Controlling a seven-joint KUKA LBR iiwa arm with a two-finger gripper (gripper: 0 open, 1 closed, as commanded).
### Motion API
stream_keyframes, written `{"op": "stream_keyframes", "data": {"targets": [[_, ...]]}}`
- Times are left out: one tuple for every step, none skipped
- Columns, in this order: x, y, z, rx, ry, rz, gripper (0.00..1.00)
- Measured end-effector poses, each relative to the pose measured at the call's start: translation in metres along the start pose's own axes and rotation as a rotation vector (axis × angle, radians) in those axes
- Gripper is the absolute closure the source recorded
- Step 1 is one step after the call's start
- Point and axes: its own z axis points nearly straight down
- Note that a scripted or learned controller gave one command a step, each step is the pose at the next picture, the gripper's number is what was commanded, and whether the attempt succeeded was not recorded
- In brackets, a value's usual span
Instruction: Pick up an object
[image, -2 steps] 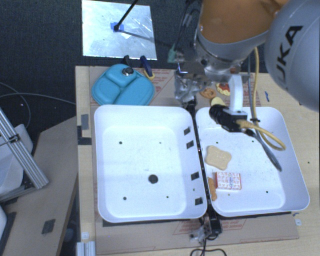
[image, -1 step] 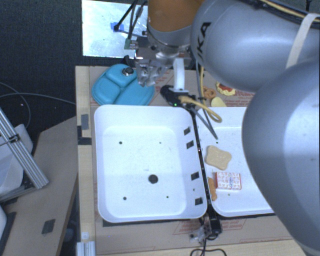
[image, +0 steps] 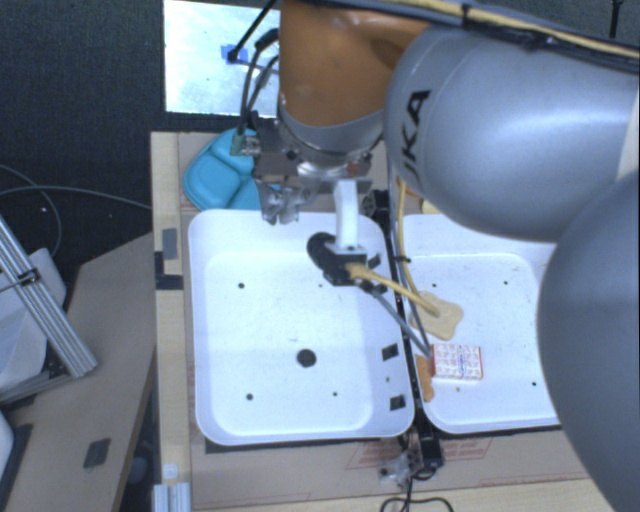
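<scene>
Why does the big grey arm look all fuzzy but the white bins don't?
In the camera view, the grey arm is probably nearest the lens, so it looks soft; the left bin and right bin look sharper; the patterned card is too blurry to read.

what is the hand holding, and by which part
Nothing visible; the hand sits over the far rim of the left bin, apart from the wooden spatula.

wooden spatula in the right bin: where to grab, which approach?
Probably the slim handle of the wooden spatula, just short of its broad blade, straight down, grip set across its diagonal line. It lies flat in the right bin, so no side is open; the blade looks too wide, and cables cross the handle's far end.
</scene>
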Motion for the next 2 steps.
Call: {"op": "stream_keyframes", "data": {"targets": [[-0.003,0.047,0.146,-0.01,0.003,0.005,1.0],[-0.081,0.021,0.238,0.0,-0.002,0.007,1.0]]}}
